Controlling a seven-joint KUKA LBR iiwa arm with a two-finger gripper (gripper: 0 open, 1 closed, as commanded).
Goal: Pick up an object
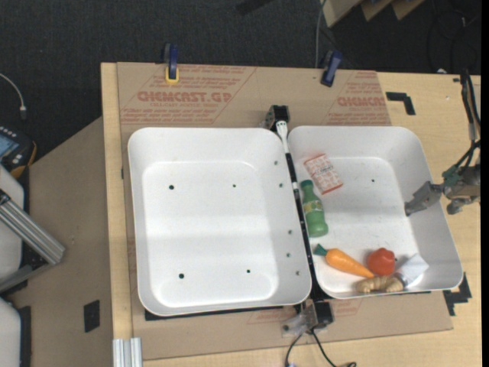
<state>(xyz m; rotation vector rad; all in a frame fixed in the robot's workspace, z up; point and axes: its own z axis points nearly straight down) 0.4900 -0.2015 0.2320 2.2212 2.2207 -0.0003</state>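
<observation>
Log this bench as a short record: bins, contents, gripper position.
left bin: bare white floor
right bin: holds five items
green bottle: against the left wall
red-and-white packet: above the bottle
carrot: near front edge
tomato: right of carrot
ginger root: front rim
gripper: at right rim, apart from all items

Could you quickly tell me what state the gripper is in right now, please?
Gripper: at the right bin's right edge, holding nothing visible; open or shut cannot be told.
</observation>
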